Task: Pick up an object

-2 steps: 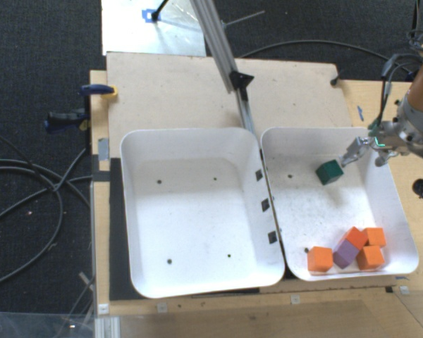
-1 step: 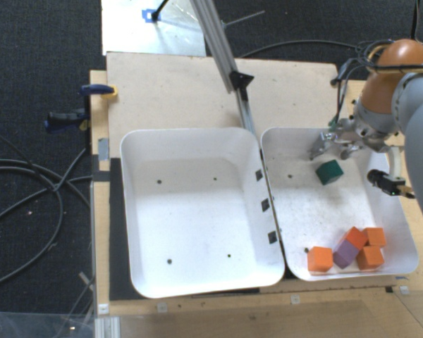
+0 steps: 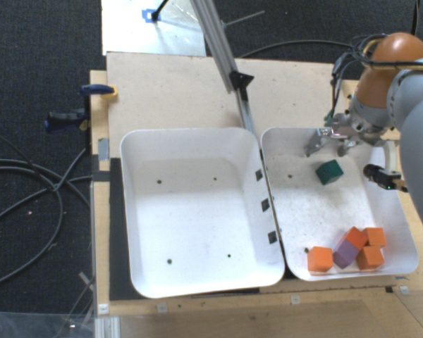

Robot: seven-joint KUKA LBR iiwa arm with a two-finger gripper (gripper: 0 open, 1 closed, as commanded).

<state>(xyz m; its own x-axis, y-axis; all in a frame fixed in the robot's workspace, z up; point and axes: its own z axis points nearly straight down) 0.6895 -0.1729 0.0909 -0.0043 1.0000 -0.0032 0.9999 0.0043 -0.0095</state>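
Note:
A dark green block [image 3: 329, 172] lies in the upper part of the right bin [image 3: 296, 203]. My gripper [image 3: 329, 145] hovers just above and behind it, near the bin's far wall. Its fingers [image 3: 314, 147] are spread open with nothing between them. Along the right bin's front edge sits a cluster of blocks: an orange cube [image 3: 320, 259], a purple block [image 3: 345, 253], and more orange blocks [image 3: 370, 257] beside it.
The left bin [image 3: 137, 189] stands next to the right one, sharing a divider rim [image 3: 264, 196]. A slanted metal pole [image 3: 222, 44] crosses the bench behind the bins. Clamps [image 3: 92, 90] sit at the bench's left edge.

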